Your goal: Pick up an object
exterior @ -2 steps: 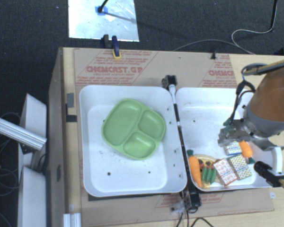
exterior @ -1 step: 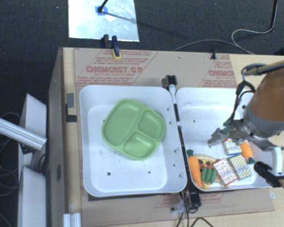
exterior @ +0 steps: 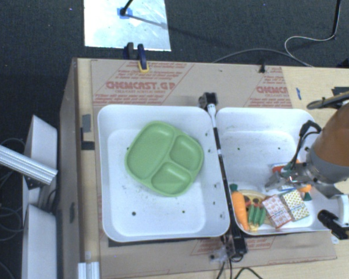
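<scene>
The gripper (exterior: 286, 178) hangs low in the right bin (exterior: 253, 127), just above the toy carrot (exterior: 238, 207) and snack packets (exterior: 286, 208). Whether its jaws are apart or together, I can't tell. The green divided plate (exterior: 164, 158) sits in the bin left of it.

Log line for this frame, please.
arm: over right bin | gripper: above toys | left bin: green plate | grasp: unseen

I see the bench (exterior: 180, 77), topped with brown printed board, carrying two shallow white bins side by side: the left bin (exterior: 119, 214) touches the right bin (exterior: 250, 121), and a blue clamp (exterior: 141, 56) sits behind the left bin at the bench's far edge.
</scene>
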{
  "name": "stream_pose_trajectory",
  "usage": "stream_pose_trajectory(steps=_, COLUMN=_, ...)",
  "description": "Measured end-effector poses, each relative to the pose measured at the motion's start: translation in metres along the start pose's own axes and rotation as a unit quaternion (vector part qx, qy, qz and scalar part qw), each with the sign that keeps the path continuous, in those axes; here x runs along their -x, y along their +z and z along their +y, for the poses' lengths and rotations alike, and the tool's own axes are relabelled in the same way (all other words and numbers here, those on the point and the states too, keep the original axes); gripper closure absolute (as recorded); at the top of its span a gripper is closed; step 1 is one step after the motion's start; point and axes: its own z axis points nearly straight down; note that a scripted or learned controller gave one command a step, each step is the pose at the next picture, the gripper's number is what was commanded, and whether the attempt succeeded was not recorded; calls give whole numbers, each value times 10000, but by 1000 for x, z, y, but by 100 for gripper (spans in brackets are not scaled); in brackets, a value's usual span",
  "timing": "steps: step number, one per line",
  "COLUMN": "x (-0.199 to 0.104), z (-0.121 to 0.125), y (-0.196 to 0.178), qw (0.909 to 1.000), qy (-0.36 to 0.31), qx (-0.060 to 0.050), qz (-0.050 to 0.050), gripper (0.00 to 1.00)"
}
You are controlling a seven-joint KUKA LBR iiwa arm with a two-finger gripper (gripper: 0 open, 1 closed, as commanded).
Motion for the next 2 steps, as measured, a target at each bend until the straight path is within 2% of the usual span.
stream_pose_trajectory(steps=1, x=3, z=1, y=-11, qw=10000, qy=11, qx=18, qz=-25, gripper=100)
stream_pose_trajectory(steps=2, x=3, z=1, y=-11, qw=10000, qy=13, qx=16, qz=-24, gripper=0)
